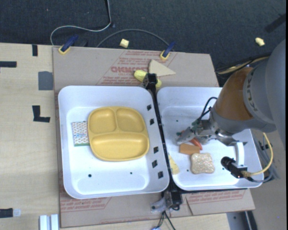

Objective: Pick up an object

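pincer (188,137) sits low in the right bin (182,102), just above an orange block (188,149) and sponge (202,163); its grip state can't be told. yellow tray (118,133) lies in the left bin (105,178).

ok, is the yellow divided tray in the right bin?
No, the yellow divided tray lies in the left bin; the right bin holds the gripper and small items.

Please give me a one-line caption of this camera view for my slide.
The gripper reaches into the right bin near an orange block; a yellow tray lies in the left bin.
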`<action>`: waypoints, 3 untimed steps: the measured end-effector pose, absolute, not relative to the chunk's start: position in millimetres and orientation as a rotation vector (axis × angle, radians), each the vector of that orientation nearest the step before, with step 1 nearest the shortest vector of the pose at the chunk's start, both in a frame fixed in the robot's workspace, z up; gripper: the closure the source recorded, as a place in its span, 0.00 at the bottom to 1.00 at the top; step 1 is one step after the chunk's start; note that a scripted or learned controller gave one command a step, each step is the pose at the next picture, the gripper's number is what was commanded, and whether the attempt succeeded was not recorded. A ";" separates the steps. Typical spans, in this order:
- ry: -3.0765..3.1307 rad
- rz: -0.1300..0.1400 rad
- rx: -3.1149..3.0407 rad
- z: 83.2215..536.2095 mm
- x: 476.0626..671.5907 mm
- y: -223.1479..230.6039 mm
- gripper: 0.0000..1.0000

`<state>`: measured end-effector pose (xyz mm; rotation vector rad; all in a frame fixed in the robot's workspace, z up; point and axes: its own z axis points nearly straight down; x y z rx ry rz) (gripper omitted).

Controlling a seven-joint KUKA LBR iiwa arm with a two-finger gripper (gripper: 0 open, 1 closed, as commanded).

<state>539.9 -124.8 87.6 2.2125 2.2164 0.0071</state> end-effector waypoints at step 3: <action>2.229 0.010 2.207 189.5 561.2 -36.4 1.00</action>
